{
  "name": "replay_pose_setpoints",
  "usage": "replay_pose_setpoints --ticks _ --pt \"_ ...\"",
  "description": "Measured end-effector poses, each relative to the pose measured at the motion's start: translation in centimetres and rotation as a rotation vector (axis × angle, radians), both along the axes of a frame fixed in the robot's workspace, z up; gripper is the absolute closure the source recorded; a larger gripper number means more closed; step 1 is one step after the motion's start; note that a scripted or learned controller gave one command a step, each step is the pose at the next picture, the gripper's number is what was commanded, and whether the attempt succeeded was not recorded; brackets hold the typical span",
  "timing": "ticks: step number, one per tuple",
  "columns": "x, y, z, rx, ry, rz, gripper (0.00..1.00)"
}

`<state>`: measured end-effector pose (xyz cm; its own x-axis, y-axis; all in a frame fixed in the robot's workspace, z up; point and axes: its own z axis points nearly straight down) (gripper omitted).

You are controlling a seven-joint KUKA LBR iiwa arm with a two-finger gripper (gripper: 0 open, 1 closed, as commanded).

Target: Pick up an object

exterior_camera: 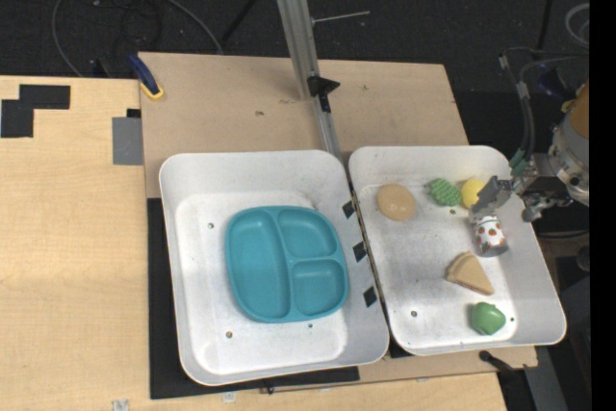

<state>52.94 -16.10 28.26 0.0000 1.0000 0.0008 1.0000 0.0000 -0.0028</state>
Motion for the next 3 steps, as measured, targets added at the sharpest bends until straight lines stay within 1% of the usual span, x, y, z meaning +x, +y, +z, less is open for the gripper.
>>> replay_pose_setpoints --ticks 1,2,3 --pt "0.1 1.0 -6.0 0.002 0.006 0.001 0.00" --pt "-0.1 0.2 -10.8 0.001 0.006 -0.001 0.00" --pt "-0.1 0.5 -17.2 0.000 0.002 0.000 0.00"
